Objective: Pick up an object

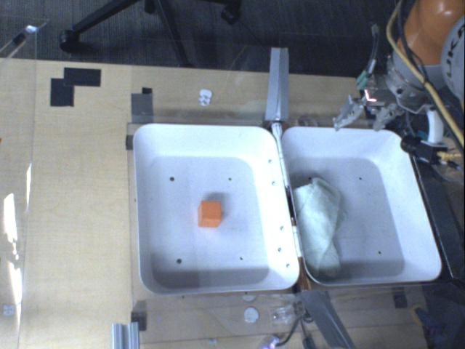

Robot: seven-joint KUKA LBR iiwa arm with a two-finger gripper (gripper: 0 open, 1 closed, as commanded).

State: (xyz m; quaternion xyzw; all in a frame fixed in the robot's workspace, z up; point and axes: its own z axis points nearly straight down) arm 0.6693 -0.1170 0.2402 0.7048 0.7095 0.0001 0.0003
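So the little orange cube (210,214) is sitting near the middle of the left bin (152,195), nothing touching it. A crumpled white cloth (318,220) lies in the right bin (407,217), bunched against its left wall. The pincer (367,113) hangs up at about 2 o'clock from the cube, well apart, over the right bin's far rim, fingers spread with nothing between them.

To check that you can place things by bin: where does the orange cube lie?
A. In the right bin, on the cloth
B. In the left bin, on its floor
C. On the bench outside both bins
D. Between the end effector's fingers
B: the orange cube sits alone on the floor of the left bin, while the white cloth lies in the right bin.
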